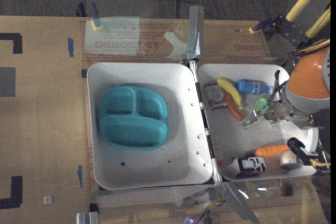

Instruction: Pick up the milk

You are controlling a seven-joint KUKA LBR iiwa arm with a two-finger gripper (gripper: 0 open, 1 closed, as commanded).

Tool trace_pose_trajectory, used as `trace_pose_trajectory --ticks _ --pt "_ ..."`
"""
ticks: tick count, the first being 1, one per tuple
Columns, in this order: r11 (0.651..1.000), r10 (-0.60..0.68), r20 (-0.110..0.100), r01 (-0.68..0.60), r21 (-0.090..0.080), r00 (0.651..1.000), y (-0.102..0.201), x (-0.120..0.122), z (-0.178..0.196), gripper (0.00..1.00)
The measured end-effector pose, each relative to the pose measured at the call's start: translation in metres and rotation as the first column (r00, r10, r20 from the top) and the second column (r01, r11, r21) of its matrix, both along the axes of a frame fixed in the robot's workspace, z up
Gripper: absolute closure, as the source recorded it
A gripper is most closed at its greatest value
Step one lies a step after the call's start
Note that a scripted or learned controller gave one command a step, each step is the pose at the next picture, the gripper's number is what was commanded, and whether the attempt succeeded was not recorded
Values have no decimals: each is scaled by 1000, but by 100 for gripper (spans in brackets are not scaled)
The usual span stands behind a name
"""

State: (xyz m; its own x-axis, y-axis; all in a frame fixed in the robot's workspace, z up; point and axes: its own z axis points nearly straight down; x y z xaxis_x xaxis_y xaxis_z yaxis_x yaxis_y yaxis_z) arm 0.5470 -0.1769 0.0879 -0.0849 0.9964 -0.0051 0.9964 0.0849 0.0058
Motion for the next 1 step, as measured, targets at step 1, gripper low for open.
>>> trace_pose_trajectory --ticks 1 --pt "959 283 -11 -283 9 959 55 -70 7 0"
